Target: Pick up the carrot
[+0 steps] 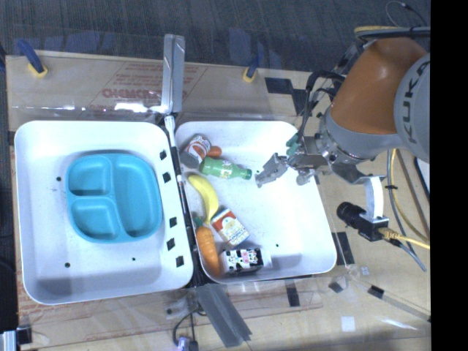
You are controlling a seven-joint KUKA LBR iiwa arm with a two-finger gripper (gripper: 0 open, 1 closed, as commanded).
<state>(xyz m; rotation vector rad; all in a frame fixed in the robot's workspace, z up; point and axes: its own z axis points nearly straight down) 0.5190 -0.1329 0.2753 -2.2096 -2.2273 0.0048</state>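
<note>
Gripper [269,172] empty, open or shut impossible to tell. Should travel toward lower centre, descend onto carrot [208,249], avoiding banana [204,194] and carton [230,227].

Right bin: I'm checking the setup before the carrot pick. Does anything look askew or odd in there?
Nothing is spilled or damaged. The items crowd the right bin's left side, lying on their sides. The carrot is wedged against the left wall, between the small carton and a black-and-white box.
</note>
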